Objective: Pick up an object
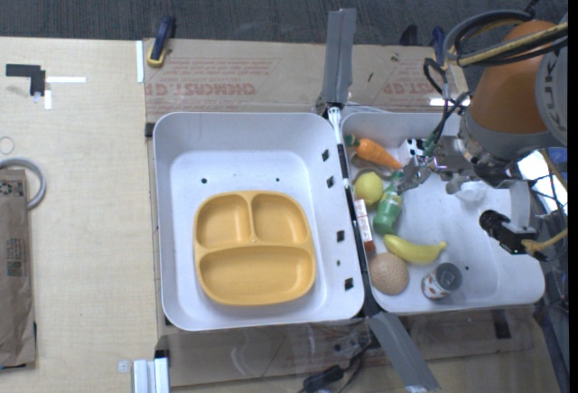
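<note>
**Inspection: gripper low in right bin, no grasp confirmed**

The arm [515, 102] enters from the frame's right and reaches over the right bin [506, 292]. Its gripper [414, 176] sits at centre-right of the frame, just above the green bottle [388, 212] and beside the lemon [368, 187], with the carrot [379, 153] just above and left. Whether the jaws are released or clenched cannot be told (the fingers are too small and cluttered to read); nothing visibly sits between them. Candidate objects crowd the bin's left side, probably pushed there against the wall: banana [414, 247], brown ball [389, 274], small can [441, 280]. The left bin [172, 201] holds a yellow divided tray [256, 247], well apart from the work.
</note>
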